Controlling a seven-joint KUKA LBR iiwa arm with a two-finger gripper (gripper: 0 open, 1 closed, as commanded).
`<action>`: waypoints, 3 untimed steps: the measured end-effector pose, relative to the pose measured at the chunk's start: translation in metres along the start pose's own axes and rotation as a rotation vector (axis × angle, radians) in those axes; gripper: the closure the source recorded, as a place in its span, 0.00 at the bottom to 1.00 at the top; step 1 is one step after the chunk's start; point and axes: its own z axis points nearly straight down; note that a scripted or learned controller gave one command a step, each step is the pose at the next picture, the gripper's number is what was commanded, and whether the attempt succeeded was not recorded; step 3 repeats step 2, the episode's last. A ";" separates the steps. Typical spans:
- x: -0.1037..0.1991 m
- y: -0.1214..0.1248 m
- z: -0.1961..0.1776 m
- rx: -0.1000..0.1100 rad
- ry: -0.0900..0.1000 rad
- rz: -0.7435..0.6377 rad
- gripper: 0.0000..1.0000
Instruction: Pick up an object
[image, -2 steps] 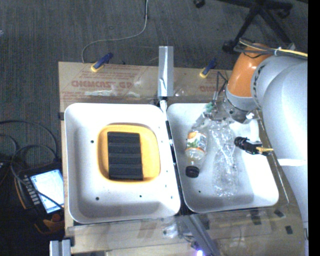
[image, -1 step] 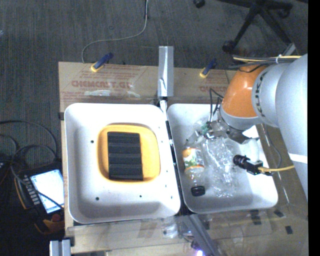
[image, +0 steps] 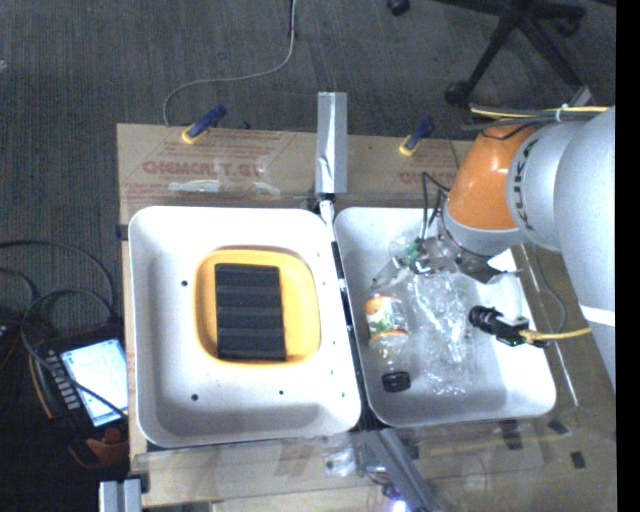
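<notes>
My gripper (image: 414, 254) hangs low over the far part of the right bin (image: 520, 400), under the orange band of the arm. It is just above crumpled clear plastic (image: 445, 325) that fills the bin's middle. A small item with an orange and green label (image: 385, 318) lies left of the plastic. A small black object (image: 397, 380) rests near the bin's front. In the left bin (image: 160, 260) sits a yellow tray holding a black ribbed block (image: 250, 310).
A metal post (image: 331, 140) stands at the back between the bins. A black plug with a yellow cable (image: 505, 328) hangs off the arm over the right bin's right side. Blue-handled clamps (image: 203, 123) hold the cardboard at the back.
</notes>
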 end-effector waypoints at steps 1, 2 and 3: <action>0.048 0.039 -0.082 0.014 0.004 -0.014 1.00; 0.059 0.047 -0.081 0.017 0.004 0.134 1.00; 0.059 0.047 -0.081 0.017 0.004 0.134 1.00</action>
